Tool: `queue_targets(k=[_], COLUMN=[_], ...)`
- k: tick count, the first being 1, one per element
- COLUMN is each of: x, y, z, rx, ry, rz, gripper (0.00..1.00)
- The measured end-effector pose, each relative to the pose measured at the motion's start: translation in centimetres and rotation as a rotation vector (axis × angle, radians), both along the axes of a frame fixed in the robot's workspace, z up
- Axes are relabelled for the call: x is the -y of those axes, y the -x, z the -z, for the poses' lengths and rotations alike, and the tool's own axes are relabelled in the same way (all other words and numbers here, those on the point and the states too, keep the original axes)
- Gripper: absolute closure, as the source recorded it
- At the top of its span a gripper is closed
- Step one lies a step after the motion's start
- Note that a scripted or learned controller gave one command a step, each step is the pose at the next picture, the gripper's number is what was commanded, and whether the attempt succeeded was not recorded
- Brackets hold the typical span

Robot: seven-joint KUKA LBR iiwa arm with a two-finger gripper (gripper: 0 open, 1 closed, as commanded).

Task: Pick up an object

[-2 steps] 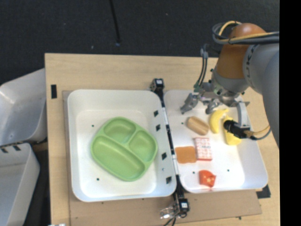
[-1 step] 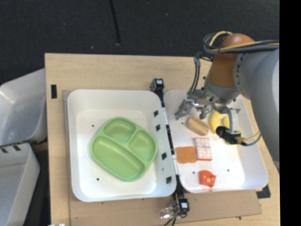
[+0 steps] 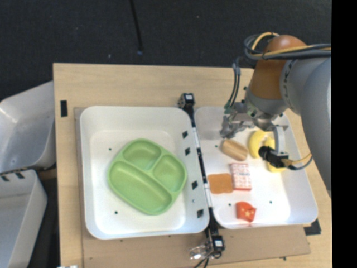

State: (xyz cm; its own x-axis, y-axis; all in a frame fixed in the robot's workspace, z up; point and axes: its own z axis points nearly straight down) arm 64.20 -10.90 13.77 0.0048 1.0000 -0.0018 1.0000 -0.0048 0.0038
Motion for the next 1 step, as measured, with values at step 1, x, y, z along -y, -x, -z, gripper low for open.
queue_targets(k=[1], x=[0.39], y=[-0.21], z=[-4.40], rx=[0.001], ry=[-0.001], rz=[0.001], gripper=[1.00])
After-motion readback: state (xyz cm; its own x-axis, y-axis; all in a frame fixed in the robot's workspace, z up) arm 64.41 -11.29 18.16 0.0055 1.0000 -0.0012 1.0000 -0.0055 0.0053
